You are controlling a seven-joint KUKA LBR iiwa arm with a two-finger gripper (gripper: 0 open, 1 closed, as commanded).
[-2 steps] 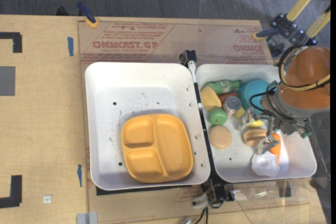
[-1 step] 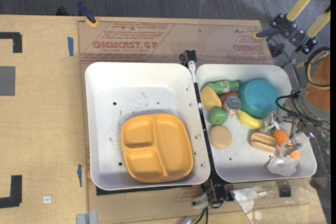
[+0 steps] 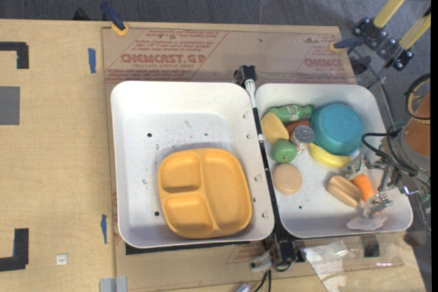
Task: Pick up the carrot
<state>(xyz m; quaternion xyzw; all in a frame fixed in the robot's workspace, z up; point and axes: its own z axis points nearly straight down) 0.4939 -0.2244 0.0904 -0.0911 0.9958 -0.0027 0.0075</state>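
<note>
Although the carrot [image 3: 364, 186] is small in my view, I can see it as a short orange piece in the lower right part of the right bin [image 3: 395, 219], close to the bin's right wall. The gripper [image 3: 373, 189] is right at it, and the carrot seems to sit between the metal fingers [image 3: 380, 202], which look closed on it, though the thin parts are hard to read. I cannot tell if the carrot is lifted or touches the bin floor.

Just to the left of the carrot lies a tan bread-like piece [image 3: 342, 190], touching it or nearly so. Further left there is a round beige object [image 3: 288, 179]. Above them I see a yellow banana [image 3: 328, 156] under a teal bowl [image 3: 337, 127] that is turned upside down. Near the bin's left wall are a green pear-like fruit [image 3: 284, 150], a yellow piece [image 3: 275, 126], a green bottle [image 3: 291, 111] lying on its side and a small can [image 3: 302, 136].

The left bin [image 3: 130, 147] carries an orange divided tray [image 3: 204, 191] in its lower half. Both bins stand on the counter [image 3: 55, 147].
</note>
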